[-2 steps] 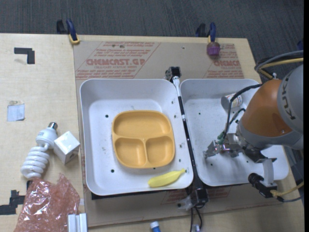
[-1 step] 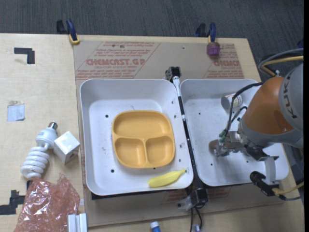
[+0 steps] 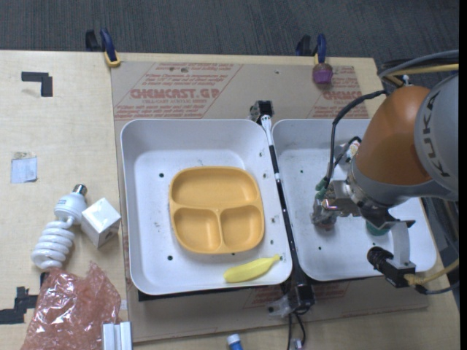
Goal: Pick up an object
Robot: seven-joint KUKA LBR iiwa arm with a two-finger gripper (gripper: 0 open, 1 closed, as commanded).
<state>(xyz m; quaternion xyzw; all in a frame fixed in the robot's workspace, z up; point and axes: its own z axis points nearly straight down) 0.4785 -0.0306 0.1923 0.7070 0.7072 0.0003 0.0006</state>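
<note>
Bench (image 3: 66, 137): pale wood with a cardboard sheet under two shallow white bins set side by side.
Arm (image 3: 398, 148): grey with an orange band, reaching in from the right and bent low over the right bin (image 3: 306, 254), wrist pointing down toward the bin floor.
Left bin (image 3: 146, 195): holds the plate and the banana.
Plate (image 3: 217, 210): yellow, three compartments, lying flat in the middle of the left bin. It is probably stiff, light plastic; its smooth, low rim gives little to pinch, so it would be an awkward pick.
Banana (image 3: 252, 270): yellow, lying near the front wall of the left bin, just beside the plate's front right corner. It looks light and firm with a smooth skin; a grasp across its narrow middle should hold best.
Bulb (image 3: 57, 233): white spiral lamp on the bench left of the bins, next to a small white cube (image 3: 101, 222); fragile, and well apart from the arm.
Gripper (image 3: 326, 211): low in the right bin, near its left wall; whether it is wide or closed cannot be told, and no object can be seen in it.
</note>
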